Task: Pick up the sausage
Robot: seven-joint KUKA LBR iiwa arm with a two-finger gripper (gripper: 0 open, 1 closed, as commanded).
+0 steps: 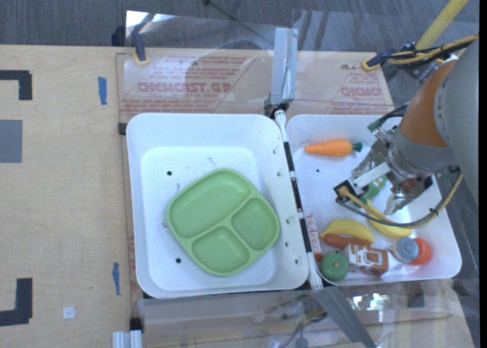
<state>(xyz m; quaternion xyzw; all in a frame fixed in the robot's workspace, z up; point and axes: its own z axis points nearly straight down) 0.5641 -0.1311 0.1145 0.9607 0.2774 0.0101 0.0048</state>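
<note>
Front: round green plastic toy [333, 265], lower centre-right, in right white bin [449, 263].
Sausage: short red-brown plastic sausage [335, 241] just above it, beside yellow banana [350, 229].
Gripper [389, 200]: mid-right, over same bin; open/closed can't tell.

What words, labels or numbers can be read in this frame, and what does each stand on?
Nothing can be quoted with confidence.
Red print on the panel behind the left bin: one line of capitals, too blurred to read.
Red print on the panel behind the right bin: the same style, blurred.
Label on the brown and white pack at the front of the right bin: too small to read.
</note>
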